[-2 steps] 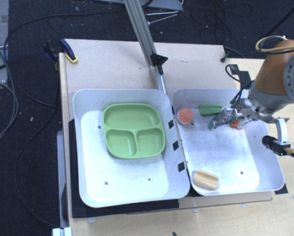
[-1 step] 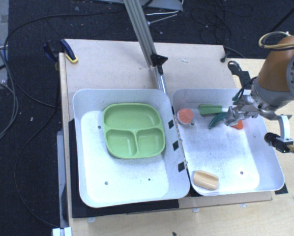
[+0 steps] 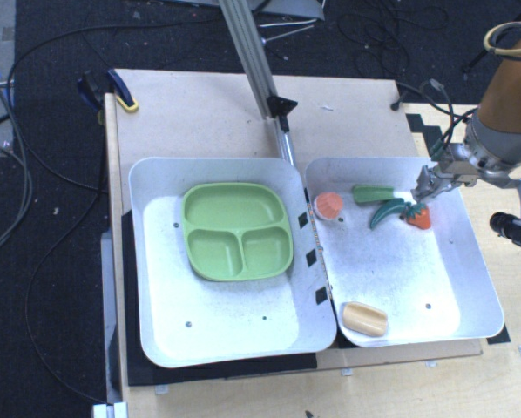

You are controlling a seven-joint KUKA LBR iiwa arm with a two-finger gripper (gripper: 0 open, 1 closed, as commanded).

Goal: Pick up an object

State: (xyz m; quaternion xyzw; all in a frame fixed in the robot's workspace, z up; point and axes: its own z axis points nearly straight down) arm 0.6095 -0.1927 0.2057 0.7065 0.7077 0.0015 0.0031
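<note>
orange carrot (image 3: 420, 219) half under gripper (image 3: 426, 190)

A pale wooden bench (image 3: 348, 116) bears two white bins side by side, the left bin (image 3: 156, 233) and the right bin (image 3: 391, 268), their inner rims touching. Small black tabs (image 3: 317, 255) sit along that seam. A slanted metal pole (image 3: 247, 42) ends at a black bracket (image 3: 282, 107) just behind the bins. A blue-and-yellow clamp (image 3: 121, 92) grips the bench's far left corner. Cables (image 3: 43, 50) trail across the dark floor.
</note>
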